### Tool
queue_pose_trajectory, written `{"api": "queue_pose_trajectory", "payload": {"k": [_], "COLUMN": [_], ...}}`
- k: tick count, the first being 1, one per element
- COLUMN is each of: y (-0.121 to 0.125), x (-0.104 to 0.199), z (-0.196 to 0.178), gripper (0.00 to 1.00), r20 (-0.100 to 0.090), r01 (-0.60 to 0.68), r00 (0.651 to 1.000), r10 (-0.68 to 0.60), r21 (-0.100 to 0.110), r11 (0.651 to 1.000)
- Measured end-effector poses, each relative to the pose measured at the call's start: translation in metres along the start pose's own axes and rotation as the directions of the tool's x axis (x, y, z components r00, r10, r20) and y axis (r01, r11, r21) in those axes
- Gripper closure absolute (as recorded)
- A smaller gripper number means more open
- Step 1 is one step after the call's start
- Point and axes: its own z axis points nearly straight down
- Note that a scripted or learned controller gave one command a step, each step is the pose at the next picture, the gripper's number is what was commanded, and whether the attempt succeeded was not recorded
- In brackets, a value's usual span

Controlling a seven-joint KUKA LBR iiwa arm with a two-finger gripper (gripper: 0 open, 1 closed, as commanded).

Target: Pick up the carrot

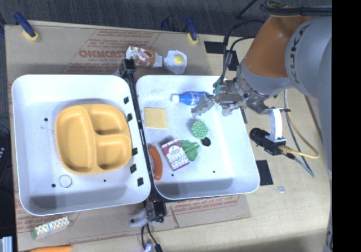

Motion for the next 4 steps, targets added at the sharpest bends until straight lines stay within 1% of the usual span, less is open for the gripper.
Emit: {"api": "queue_pose_trajectory", "payload": {"k": [1,2,3,4], "y": [-0.010,-0.050,-0.036,-0.031], "x": [0.044,0.129,0.181,0.192], "z": [0.127,0.040,0.040,0.040], "gripper": [0.00,0.00,0.00,0.00], "r20": [0.000,0.000,0.000,0.001], "r01": [-0.227,-0.382,-0.323,-0.623], "r00": [0.974,0.924,0.946,0.783], "r10": [0.227,0.382,0.323,0.623], "r21": [0.002,0.001,0.000,0.001], "r11": [0.974,0.924,0.946,0.783]}}
